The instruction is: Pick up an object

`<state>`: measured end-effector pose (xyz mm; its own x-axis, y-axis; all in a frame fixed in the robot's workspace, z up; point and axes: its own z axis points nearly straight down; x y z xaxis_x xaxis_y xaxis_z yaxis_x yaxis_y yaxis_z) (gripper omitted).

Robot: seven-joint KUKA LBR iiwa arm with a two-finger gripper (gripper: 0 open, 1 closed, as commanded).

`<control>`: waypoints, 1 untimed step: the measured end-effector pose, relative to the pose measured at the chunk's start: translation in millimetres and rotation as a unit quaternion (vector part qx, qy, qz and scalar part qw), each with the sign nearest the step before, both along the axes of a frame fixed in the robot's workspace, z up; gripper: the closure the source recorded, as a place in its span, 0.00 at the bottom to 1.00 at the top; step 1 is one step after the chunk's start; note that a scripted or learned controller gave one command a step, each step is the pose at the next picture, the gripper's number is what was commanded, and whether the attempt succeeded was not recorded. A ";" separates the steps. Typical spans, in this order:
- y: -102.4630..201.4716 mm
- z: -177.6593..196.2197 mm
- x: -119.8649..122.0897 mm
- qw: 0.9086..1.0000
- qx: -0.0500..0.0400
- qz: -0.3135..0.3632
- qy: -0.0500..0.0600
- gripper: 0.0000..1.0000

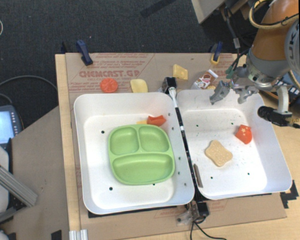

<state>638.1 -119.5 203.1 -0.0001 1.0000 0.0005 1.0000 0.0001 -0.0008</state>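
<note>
In the right bin [269, 172] lie a tan slice of toast [218, 153] near the middle and a red strawberry-like piece [244, 134] to its right. My gripper [232, 93] hangs over that bin's back edge, well behind both. It is open, its two grey fingers [220, 94] spread, with nothing between them. The left bin [87, 144] holds a green divided plate [140, 154]. An orange piece [156, 120] and a small yellow bit [142, 123] lie just behind the plate.
Behind the bins on the cardboard lie an orange disc [109, 85], a pale yellow piece [138, 85], a yellow wedge [180, 71] and a small red-and-white packet [203, 81]. Blue clamps [84, 52] [216, 52] grip the board's back edge.
</note>
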 end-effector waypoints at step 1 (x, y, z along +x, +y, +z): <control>-44.3 3.4 -1.6 1.000 -0.002 -0.002 -0.002 0.00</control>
<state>636.5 -163.8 206.5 0.0034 1.0000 -0.0029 1.0000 -0.0034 0.0031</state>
